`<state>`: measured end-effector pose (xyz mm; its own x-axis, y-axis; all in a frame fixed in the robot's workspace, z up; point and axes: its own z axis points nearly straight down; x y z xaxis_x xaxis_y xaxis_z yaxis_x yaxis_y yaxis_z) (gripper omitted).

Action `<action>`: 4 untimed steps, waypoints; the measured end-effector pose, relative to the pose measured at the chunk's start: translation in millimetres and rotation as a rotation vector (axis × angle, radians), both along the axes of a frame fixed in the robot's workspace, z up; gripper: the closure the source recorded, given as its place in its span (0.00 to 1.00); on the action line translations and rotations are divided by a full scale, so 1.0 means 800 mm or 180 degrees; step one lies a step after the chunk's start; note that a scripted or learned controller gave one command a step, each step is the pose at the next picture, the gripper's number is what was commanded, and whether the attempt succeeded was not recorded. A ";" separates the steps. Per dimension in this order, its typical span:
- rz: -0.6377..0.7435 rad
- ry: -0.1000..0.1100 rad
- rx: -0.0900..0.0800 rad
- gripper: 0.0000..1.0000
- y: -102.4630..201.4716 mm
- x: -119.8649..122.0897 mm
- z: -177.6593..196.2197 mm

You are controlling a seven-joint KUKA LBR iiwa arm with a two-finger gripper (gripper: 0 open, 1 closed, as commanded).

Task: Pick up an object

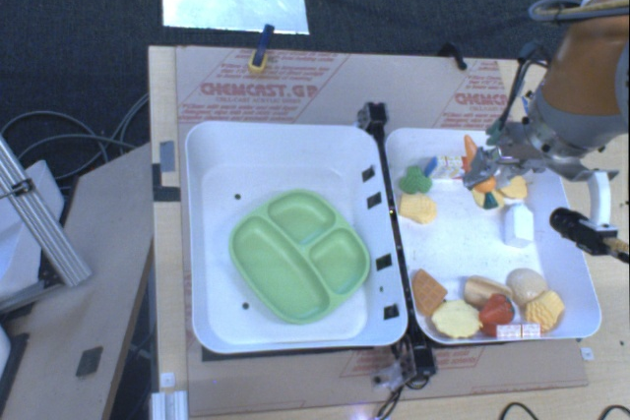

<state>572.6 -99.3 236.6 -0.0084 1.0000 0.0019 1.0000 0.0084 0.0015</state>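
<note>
The gripper hangs over the right bin's far side, just above a yellow-orange toy; whether the fingers are open I cannot tell.

You can read "CHEMCAST GP" in red, printed repeatedly across the brown protective sheet lying under the white bins; the print behind the left bin is clearest.

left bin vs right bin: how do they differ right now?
The left bin holds one green divided plate; the right bin holds many small toy foods, clustered at its near and far ends. The gripper is over the right bin, not the left bin. Both are shallow and white, side by side.
</note>
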 end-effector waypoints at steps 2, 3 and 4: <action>-0.0022 0.0007 -0.0004 1.00 0.064 -0.051 -0.025; -0.0009 -0.0002 -0.0006 1.00 0.075 -0.038 -0.024; -0.0023 0.0000 -0.0007 1.00 0.063 -0.038 -0.026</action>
